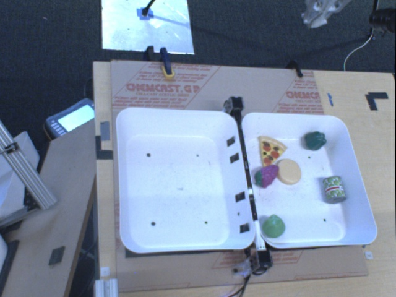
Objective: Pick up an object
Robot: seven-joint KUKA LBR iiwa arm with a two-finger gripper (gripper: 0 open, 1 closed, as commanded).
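Camera view puts your gripper (322, 8) far above the right bin (356, 166), carrying nothing; its opening I cannot tell. Nothing is picked yet: pizza slice (271, 150), can (334, 189) and the rest lie inside that bin.

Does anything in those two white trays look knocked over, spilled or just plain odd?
Nothing looks spilled or broken. All the toy food sits in the right tray: a pizza slice, a purple grape bunch touching a tan disc, a dark green piece and a green ball. The small can appears to lie on its side.
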